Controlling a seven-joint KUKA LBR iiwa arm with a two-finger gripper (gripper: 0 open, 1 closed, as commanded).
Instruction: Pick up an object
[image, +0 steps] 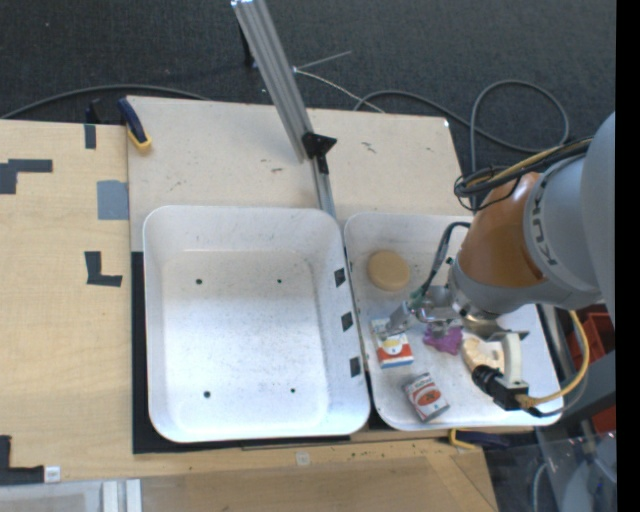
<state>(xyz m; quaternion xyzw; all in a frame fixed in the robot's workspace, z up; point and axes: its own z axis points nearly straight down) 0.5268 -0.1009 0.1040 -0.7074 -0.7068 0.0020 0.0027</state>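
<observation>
Now the arm (560, 230) reaches in from the right, its orange band (495, 250) hanging over the far right part of the right bin (396, 217). The gripper (408, 312) sits low over the middle of that bin, pointing left. From this angle we cannot tell whether its jaws are apart or together, and we see nothing plainly caught between them.

All the loose things lie in the right bin. A round tan disc (388, 268) rests flat toward the far left, just beyond the gripper. A small red-and-white box (394, 351) lies just near of the gripper, close to the bin's left wall; it seems to touch the gripper's tip, though the view is too coarse to be sure. A second small packet (428, 397), red and grey, lies tilted nearer still, by the near rim. A purple piece (445, 341) sits right of the box, under the wrist, and a cream-coloured piece (484, 352) lies just right of it.

The left bin (240, 330) stands touching the right one, side by side on the pale bench (220, 150). A grey metal rail (285, 85) slants down from the far side to the seam between the bins. A blue-and-yellow clamp (135, 125) grips the bench's far left corner.
</observation>
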